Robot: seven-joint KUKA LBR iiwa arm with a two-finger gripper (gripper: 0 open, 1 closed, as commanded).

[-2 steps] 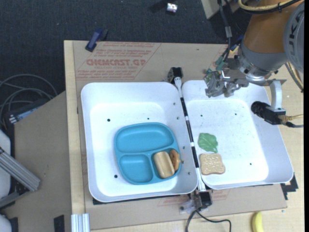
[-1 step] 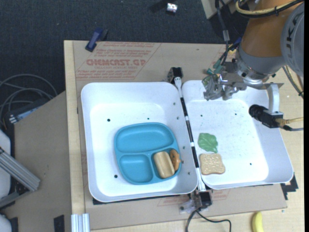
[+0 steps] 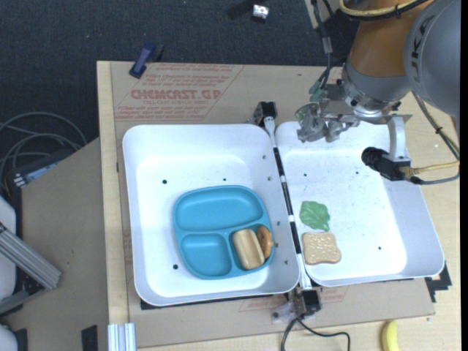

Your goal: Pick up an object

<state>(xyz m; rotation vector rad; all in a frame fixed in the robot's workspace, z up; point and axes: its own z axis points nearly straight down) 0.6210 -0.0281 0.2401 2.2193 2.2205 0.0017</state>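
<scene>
You have even, bright overhead light: the bins [image 3: 219, 152] glare white at centre, shadows stay soft. The arm [image 3: 409, 35] at one o'clock looks slightly blurred; the floor at eleven o'clock is dim.

Dark carpet floor [image 3: 88, 13], tan printed board [image 3: 175, 90] topping the counter, grey cables [image 3: 33, 141] coiled at left, blue clip [image 3: 144, 59] by the board's edge

Red print on the cardboard sheet [image 3: 183, 90] reads roughly "CHEMCAST GP"; smaller lines illegible.

Tray [image 3: 212, 210] w/ bread roll [image 3: 252, 247] in left bin [image 3: 146, 196]; leaf [image 3: 314, 214] behind cracker [image 3: 321, 248], right bin [image 3: 395, 218].
</scene>
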